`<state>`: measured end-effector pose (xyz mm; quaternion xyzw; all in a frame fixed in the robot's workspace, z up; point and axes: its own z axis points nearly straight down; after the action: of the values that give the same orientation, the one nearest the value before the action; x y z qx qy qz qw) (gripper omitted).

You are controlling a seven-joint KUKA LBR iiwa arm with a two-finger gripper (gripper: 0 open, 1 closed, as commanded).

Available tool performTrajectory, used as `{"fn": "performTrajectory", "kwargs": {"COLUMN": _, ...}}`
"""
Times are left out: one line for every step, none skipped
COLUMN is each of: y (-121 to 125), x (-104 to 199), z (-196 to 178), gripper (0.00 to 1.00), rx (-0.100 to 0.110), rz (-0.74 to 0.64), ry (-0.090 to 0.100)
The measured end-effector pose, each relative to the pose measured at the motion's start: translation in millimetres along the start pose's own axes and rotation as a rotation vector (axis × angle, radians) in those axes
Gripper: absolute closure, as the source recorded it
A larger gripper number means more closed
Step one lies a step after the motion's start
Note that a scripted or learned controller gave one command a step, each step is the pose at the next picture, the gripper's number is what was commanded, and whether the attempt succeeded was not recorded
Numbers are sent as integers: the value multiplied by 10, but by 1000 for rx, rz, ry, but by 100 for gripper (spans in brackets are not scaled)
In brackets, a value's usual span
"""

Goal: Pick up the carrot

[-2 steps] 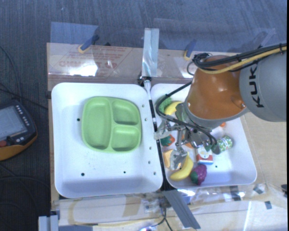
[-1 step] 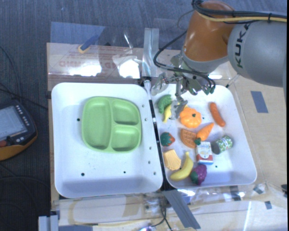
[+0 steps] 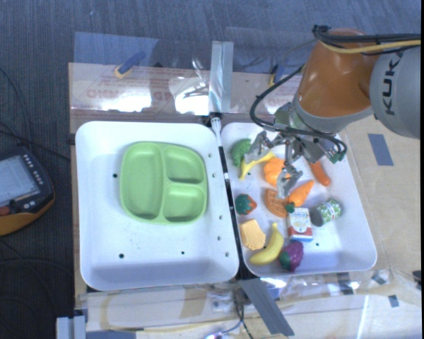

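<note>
Tool (image 3: pixel 290 176) hung low over the right bin (image 3: pixel 353 249), its fingers slightly spread, tips pointing down just above the carrot (image 3: pixel 302 191). Could not tell whether they touched it; nothing was plainly pinched between them. Carrot lay tilted near the bin's middle, beside an orange slice (image 3: pixel 274 203) and above a small carton (image 3: pixel 299 224). Green divided plate (image 3: pixel 164 182) sat in the left bin (image 3: pixel 99 260).

The grey arm (image 3: pixel 399 83), at two o'clock, bears black letters "KU", cut off at the edge
</note>
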<state>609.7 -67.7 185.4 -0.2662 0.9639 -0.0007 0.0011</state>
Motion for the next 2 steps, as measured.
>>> {"fn": "performTrajectory", "kwargs": {"y": -186, "x": 311, "z": 940, "gripper": 0, "rx": 4, "rz": 90, "ry": -9}}
{"fn": "performTrajectory", "kwargs": {"y": -189, "x": 291, "z": 820, "gripper": 100, "rx": 7, "rz": 90, "ry": -12}}
